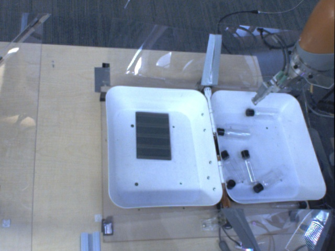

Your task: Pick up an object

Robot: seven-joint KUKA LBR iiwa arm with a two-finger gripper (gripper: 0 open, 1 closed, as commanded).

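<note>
The left bin point(120, 182) holds a dark grey ridged rectangular pad point(153, 135), lying flat left of its middle. In the right bin point(309, 161) lie several clear vials with black caps: one near the back point(260, 111), one by the left wall point(234, 134), one upright in the picture near the middle point(248, 167), and one at the front point(268, 180). My gripper point(263, 94) hangs over the back edge of the right bin, slanting down to the left. Its tip is just above and behind the back vial, with nothing seen in it.
A grey metal post point(212, 60) stands behind the seam between the bins. Clear plastic sheeting point(157, 51) lies behind the left bin. Cables point(251, 30) run behind the right bin, and brackets sit at the bench's left point(102, 77) and front point(107, 227).
</note>
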